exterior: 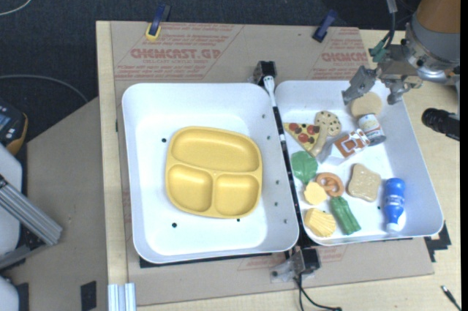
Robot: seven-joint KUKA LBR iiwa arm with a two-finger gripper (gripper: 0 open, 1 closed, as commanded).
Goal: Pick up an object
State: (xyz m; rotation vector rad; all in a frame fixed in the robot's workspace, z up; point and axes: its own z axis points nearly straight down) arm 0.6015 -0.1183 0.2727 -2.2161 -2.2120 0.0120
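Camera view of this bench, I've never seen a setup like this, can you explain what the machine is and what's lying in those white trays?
This is one picture from a fixed camera above a bench, looking down at a slant. The grey robot arm with an orange band reaches in from the right; its two-finger gripper hangs over the far end of the right shallow white bin. Its fingers look spread, and nothing sits between them, so it holds nothing. Just below it lies a round tan toy bun. That bin also holds toy food: a pizza slice, a green leaf piece, a slice of toast and a small blue bottle. The left shallow white bin holds a yellow divided plastic plate.
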